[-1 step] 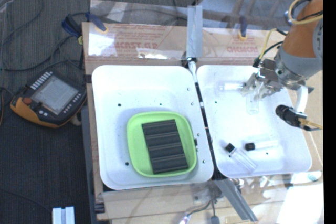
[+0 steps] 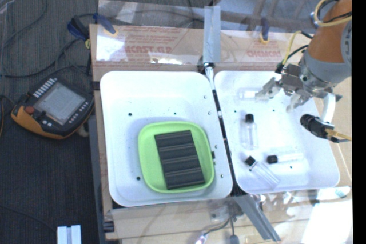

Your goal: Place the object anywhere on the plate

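1. Task object: several small clear vials with black caps lie in the right bin (image 2: 320,177). One vial (image 2: 248,130) lies below and to the left of the hand. A second vial (image 2: 260,170) lies further below it, near the bin's front edge. A third vial (image 2: 284,158) lies almost directly below the hand. A fourth clear item (image 2: 247,94), faint against the white floor, lies just to the left of the hand. Which one is the intended target cannot be told.

2. Hand: the hand (image 2: 281,94) hangs over the far part of the right bin. Its two fingers are spread apart with a visible gap, and nothing sits between them. No vial is in contact with it.

3. Destination: the green plate (image 2: 146,148) sits in the left bin (image 2: 114,123), well to the left of the hand and below it. A dark ribbed block (image 2: 179,159) covers most of the plate's centre.

4. Status, as a judgement: the pick has not yet been made, so the task is at an early stage.

5. Failure risks:
   - The vials are clear and smooth, so the fingers may close beside one or squeeze it out sideways.
   - A vial lying on its side may roll when touched.
   - The faint item lies close to the fingers and may be nudged during descent.
   - The raised divider (image 2: 217,117) stands between the bins, so a low carry could knock the vial loose.
   - Only a narrow green margin is bare, so a released vial may roll off the block or the plate.
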Motion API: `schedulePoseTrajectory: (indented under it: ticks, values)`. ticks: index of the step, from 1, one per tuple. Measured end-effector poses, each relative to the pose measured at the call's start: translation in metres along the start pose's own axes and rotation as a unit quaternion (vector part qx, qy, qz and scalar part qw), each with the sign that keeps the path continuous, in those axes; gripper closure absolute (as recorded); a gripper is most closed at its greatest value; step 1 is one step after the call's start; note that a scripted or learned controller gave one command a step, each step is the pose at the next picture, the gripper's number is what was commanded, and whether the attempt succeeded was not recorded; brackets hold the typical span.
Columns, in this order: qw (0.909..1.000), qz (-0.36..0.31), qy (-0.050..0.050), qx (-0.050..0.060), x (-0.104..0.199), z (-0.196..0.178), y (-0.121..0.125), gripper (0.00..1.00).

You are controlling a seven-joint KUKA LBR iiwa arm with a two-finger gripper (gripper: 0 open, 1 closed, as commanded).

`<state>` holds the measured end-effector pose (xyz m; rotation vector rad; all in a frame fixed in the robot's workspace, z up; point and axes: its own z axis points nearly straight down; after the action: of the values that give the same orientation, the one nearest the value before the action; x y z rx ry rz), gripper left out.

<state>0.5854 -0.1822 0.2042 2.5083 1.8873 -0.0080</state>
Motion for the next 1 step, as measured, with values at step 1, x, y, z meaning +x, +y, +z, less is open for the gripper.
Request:
schedulePoseTrajectory:
  ticks: [1]
  values:
    - [0.9999,0.013,0.002,0.000,-0.0019,-0.0402,-0.0007,0.00]
